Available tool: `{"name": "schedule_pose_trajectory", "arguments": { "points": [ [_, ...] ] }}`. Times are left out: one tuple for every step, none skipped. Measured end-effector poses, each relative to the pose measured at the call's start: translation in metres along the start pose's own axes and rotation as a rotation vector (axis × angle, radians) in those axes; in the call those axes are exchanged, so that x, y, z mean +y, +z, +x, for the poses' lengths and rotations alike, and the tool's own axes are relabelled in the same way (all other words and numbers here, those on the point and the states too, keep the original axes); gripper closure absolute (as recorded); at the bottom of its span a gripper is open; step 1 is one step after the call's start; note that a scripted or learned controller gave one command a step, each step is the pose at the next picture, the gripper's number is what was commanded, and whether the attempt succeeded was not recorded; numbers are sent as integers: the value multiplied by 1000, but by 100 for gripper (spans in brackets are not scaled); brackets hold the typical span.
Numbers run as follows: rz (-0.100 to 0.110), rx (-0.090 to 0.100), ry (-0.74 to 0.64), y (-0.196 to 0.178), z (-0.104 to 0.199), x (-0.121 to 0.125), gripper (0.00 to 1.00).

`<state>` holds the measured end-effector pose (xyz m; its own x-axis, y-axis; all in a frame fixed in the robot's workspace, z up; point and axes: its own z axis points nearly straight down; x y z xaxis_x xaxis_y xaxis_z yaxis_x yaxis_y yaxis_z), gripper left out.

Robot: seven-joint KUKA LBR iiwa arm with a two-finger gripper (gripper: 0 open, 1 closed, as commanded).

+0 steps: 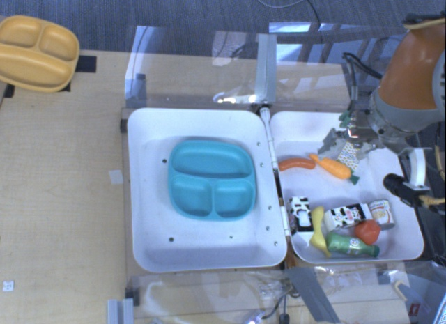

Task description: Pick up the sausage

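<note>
The sausage [296,164] is a short orange-red link lying flat at the left side of the right bin [306,126], close to the divider. An orange carrot [332,168] lies just right of it, nearly end to end. My gripper [345,142] hangs over the back middle of the right bin, to the upper right of the sausage and apart from it. Its fingers [329,139] are spread open with nothing held. A speckled grey packet [348,155] lies beneath them.
The left bin [150,176] holds a blue divided plate [212,178]. At the front of the right bin lie two cow-print cartons [300,214], a banana [318,228], a green bottle [352,245], a tomato [368,231] and a can [380,212]. A yellow tray [38,51] sits far left.
</note>
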<state>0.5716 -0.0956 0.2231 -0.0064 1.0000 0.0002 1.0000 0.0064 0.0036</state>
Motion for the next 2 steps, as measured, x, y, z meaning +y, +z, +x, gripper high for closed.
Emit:
{"name": "schedule_pose_trajectory", "arguments": {
  "points": [
    [0,0,2,41,4,-47,0],
    [-5,-1,-100,-33,9,65,0]
  ]
}}
